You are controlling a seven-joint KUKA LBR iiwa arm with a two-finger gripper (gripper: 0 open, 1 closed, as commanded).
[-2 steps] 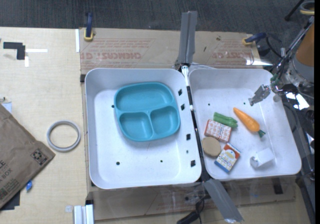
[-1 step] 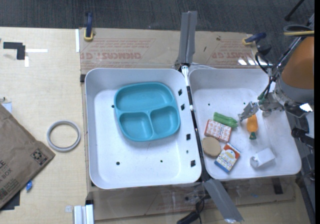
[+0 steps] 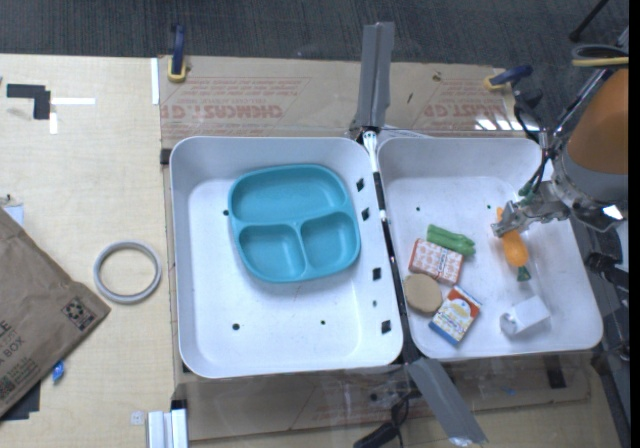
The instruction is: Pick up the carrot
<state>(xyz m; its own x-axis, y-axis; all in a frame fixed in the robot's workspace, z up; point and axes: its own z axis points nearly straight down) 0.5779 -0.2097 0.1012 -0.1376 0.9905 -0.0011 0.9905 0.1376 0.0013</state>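
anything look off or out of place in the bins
Nothing stands out. The blue tray sits slightly askew in the left bin. In the right bin the carrot and other small items lie loosely scattered, none spilled or damaged.

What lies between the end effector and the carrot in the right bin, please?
Nothing: in the camera view the end effector hangs right above the carrot, with just a sliver of bare white bin floor beside them.

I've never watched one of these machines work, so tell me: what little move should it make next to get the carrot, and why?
Probably a short drop straight down onto the carrot. The pincer hangs at the carrot's upper end in the right bin, and the carrot lies on the bin floor with nothing lifting it yet. Whether it is lined up well enough is hard to tell from this slant.
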